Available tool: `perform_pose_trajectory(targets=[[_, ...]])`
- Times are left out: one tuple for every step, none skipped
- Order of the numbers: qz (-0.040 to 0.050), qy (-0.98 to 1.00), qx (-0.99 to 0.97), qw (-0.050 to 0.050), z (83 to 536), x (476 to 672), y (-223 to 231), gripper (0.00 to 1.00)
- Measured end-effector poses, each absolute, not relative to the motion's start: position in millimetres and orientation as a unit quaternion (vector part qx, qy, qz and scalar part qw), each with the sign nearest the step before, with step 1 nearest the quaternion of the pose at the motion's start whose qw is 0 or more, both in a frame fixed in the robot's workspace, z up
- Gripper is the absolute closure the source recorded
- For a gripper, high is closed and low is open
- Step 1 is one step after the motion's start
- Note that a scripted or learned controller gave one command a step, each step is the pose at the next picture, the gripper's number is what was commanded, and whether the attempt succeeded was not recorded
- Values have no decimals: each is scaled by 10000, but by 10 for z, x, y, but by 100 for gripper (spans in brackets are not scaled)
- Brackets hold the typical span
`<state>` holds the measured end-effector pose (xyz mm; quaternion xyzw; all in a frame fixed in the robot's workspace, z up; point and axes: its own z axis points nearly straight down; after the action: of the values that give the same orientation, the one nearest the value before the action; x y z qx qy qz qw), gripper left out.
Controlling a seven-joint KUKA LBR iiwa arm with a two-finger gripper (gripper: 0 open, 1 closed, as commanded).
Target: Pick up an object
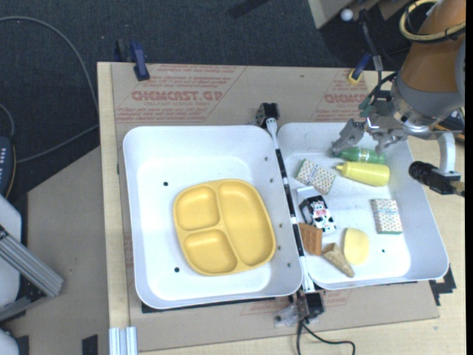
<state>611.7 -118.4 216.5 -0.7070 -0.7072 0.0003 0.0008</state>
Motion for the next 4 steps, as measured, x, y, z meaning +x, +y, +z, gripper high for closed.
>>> perform_pose_trajectory(targets=[[-15,-7069,-7073,-38,888,6349,-1439,0],[-4,-7070,-7072,-24,1736,6587,-2069,0],[8,-7070,-7072,14,879,5796,-1942,0],[2,-7069,-7073,8,844,5381,-1992,0]])
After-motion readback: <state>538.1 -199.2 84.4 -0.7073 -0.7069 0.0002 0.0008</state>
